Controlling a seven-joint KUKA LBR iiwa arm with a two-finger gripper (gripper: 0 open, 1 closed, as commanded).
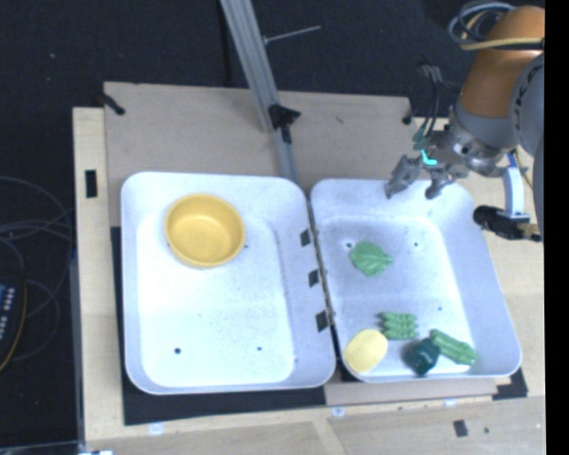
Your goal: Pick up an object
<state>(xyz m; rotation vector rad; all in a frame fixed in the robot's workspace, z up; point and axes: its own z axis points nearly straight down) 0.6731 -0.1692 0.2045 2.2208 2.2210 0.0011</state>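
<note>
above the far edge of the right bin point(474, 254), the gripper point(416, 185) hangs with fingers spread apart, holding nothing. inside that bin, a green leaf point(370, 258) lies near its middle; a yellow lemon point(365, 350), green pods point(397, 325) and a green pepper point(438, 351) cluster along its near edge.

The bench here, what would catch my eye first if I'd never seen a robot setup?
Probably the yellow bowl, alone in the left bin. Next, the orange-banded arm at the upper right, its gripper open above the right bin's far edge. Then the small items in that bin: a green leaf and a yellow lemon.
</note>
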